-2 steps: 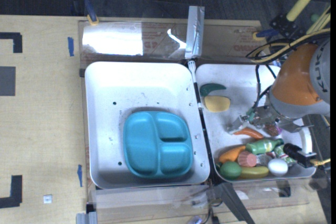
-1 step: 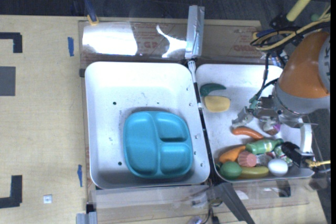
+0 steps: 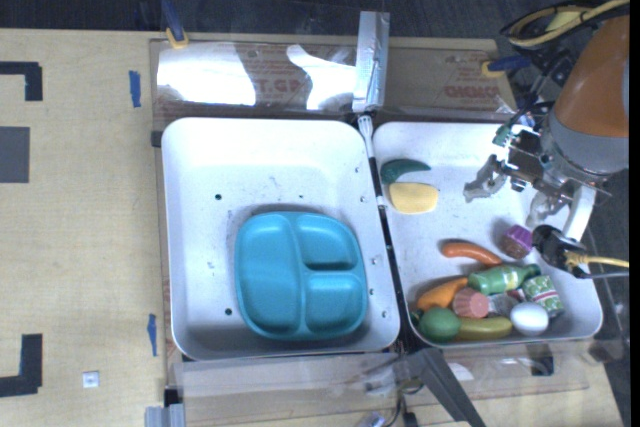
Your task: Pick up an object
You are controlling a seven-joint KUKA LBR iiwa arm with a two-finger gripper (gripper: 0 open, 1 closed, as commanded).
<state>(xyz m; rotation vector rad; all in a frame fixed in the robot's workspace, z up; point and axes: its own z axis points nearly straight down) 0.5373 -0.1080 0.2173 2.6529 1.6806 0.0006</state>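
Light wooden tabletop point(image 3: 70, 245) carrying two white bins side by side: left bin point(image 3: 190, 215), right bin point(image 3: 450, 145), rims touching.

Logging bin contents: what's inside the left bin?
The left bin holds one blue divided tray, lying flat toward its front. Bare white floor shows around it; whatever lies under the tray is covered.

Grey arm point(image 3: 590, 105) reaches in from the right — hand point(image 3: 500, 177) lowered.

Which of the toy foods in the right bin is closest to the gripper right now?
The small purple piece, just below the gripper; the others lie farther toward the near edge or the divider.
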